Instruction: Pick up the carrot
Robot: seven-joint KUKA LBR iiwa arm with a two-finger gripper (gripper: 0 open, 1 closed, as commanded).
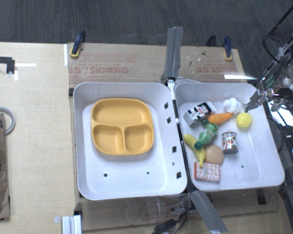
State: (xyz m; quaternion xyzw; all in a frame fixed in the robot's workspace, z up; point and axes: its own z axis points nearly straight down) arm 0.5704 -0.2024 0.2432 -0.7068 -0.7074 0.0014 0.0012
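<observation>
The surface held two bins. The tool hovered just right of the carrot — grip unclear — and needed to reach left.

Carrot: small, orange, tapered, lying flat on the floor of the right-hand white bin, in its upper half. Long axis is running roughly from 8 o'clock to 2 o'clock, the 2 o'clock end sitting slightly higher in the view. It is resting free, apparently intact, with its full length showing.
</observation>
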